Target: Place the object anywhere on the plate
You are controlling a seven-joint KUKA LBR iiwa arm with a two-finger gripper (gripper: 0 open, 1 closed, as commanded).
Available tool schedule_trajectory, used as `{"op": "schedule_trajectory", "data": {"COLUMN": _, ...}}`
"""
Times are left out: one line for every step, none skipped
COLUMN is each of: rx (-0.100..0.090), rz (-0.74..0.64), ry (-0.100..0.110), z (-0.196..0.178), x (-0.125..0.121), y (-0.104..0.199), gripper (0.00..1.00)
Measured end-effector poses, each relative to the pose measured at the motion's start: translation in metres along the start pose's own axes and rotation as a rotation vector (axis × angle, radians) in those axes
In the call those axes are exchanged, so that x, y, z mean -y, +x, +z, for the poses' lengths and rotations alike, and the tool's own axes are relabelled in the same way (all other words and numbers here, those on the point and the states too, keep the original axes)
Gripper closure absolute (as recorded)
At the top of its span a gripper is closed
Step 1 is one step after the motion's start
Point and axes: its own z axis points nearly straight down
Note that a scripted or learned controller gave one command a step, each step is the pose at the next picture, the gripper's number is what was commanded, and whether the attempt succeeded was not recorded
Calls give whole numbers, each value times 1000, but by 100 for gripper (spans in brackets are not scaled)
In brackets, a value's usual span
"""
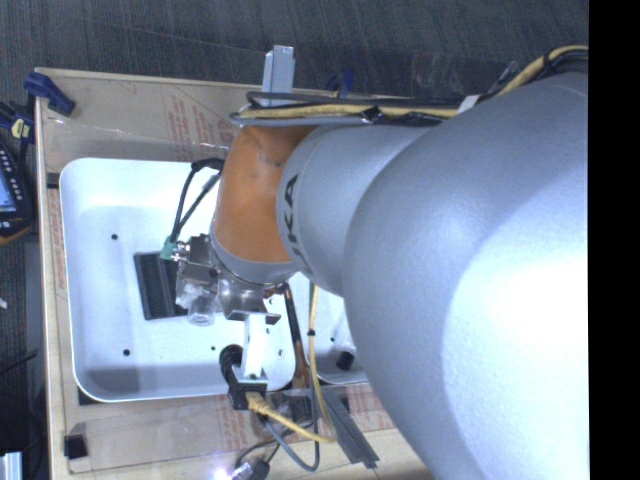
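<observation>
- Arm [470, 268]: broad grey links reaching in from the right and covering most of that side, bent down and leftward over the desk [140, 118].
- Orange band [250, 203] above the wrist, tilted toward the left bin [100, 198], with a metal wrist block [200, 290] below it hanging over the bin floor.
- Jaws: hidden beneath the wrist block, so how far apart cannot be told, and nothing seen held.
- Left bin: shallow, white, rounded corners, with its left and near rims in plain sight; open floor toward the left wall and the near-left corner, right part covered by the arm.
- Right bin [338, 333]: a sliver of white just beside the wrist, the rest under the arm.
- Dark flat rectangular piece [153, 286]: lying on the left bin's floor, long side running away from the near rim, just left of the wrist block; touching or apart cannot be told.
- Bare brown desk strip between the left bin's far rim and the desk's far edge.
- Black cable [185, 203] looping from the band down to the wrist.
- Yellow cable [300, 428] trailing over the near desk edge.
- Blue clamp [50, 93] on the far-left corner of the desk.
</observation>
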Motion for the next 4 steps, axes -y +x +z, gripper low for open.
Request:
{"op": "schedule_trajectory", "data": {"rx": 2, "rz": 495, "ry": 3, "z": 25, "x": 2, "y": 40, "gripper": 100}}
{"op": "schedule_trajectory", "data": {"rx": 0, "rz": 692, "ry": 1, "z": -36, "x": -17, "y": 45, "gripper": 100}}
{"op": "schedule_trajectory", "data": {"rx": 0, "rz": 457, "ry": 2, "z": 7, "x": -80, "y": 35, "gripper": 100}}
{"op": "schedule_trajectory", "data": {"rx": -1, "rz": 522, "ry": 3, "z": -20, "x": -62, "y": -46, "gripper": 100}}
